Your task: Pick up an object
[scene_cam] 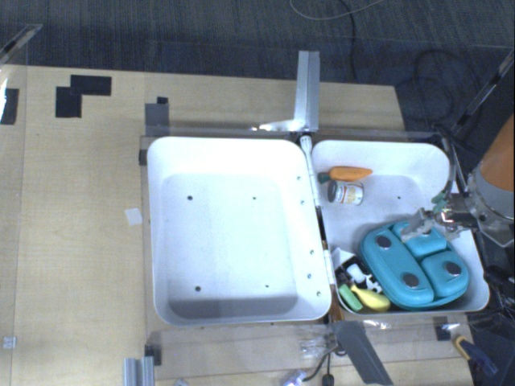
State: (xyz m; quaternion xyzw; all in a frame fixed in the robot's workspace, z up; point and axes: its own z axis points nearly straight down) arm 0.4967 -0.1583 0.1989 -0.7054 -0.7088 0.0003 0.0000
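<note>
You have two white bins side by side; the left bin [225,232] is the larger patch of white, and the right bin [402,185] carries everything worth picking. The biggest thing in it is a teal plastic object with several rounded lobes [414,268], lying flat across the near right corner. The arm [497,182] comes in from the right edge, and its gripper [430,222] sits low over the upper edge of that teal piece, right at it or just touching; you cannot tell from this angle.

Judge this as the approach-and-descend step: nothing is lifted yet. How the tool stands, spread or pressed together, cannot be made out here.

Next you need a grip on an edge or lobe narrow enough to straddle, then a straight lift.

Smaller things: an orange carrot-shaped piece [351,173] near the far wall, a small jar on its side [346,192] just below it, and a yellow banana toy [368,297] by the near left corner.
</note>
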